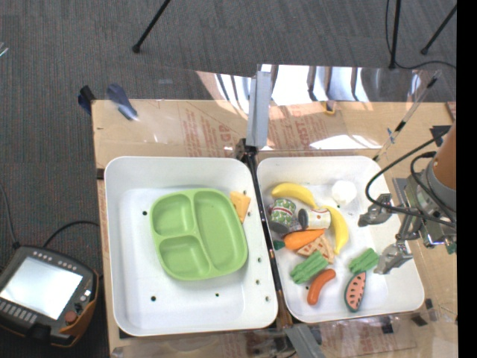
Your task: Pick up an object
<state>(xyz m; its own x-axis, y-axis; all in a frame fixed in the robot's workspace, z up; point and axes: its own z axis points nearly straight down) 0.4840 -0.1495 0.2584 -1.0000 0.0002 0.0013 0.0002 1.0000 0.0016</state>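
Right bin (387, 304) holds a heap of toy food, no single piece singled out as the target: two bananas, one (292, 193) lying across the upper middle, the other (339, 228) running down beside it; a white round piece (343, 192) near the top; a small printed cup (284, 213) on its side with a dark piece just beside it; a carrot (304, 239) pointing left, lying over a sandwich wedge (313, 247); a green pod (310, 267) below that; a sausage (320, 286) slanting under the pod; a watermelon slice (355, 291) at lower right; a second green piece (364, 260) just above the slice. The gripper (386, 237) sits over the right side of this bin, arm entering from the right edge. Its two fingers stand wide apart, one (372, 215) up near the second banana's level, the other (393, 259) just right of the second green piece. Nothing sits between them; the food lies to their left and below, with the second green piece and the watermelon slice nearest. Whether the lower finger touches the green piece cannot be told. Left bin (127, 177) holds a green divided plate (198, 233), three compartments, nothing in them. A yellow wedge (240, 203) lies just beside the plate's upper right corner, against the bin's right wall.
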